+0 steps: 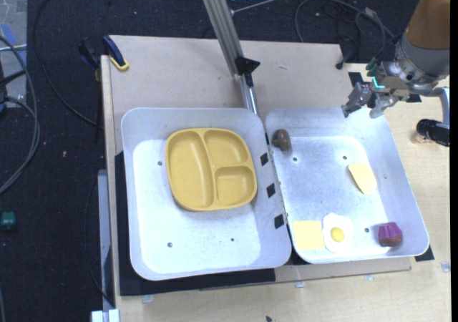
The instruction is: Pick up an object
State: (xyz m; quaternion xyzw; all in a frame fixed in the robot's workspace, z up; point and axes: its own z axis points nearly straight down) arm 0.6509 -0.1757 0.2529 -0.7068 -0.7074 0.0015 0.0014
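The right bin [401, 163] holds several small items: a brown lump [282, 139] at its far left corner, a yellow wedge [363, 177] toward the right, a flat yellow square [309, 235] and a fried-egg toy [338, 232] near the front, and a purple piece [389, 234] at the front right. My gripper [364, 104] hangs over the bin's far right rim, well above the objects, with nothing seen between its fingers. Its fingers look spread apart.
The left bin [143, 227] carries a yellow three-compartment plate [211, 169]. A slanted metal pole [222, 16] rises from the gap between the bins at the back. Cables lie on the dark floor behind the bench.
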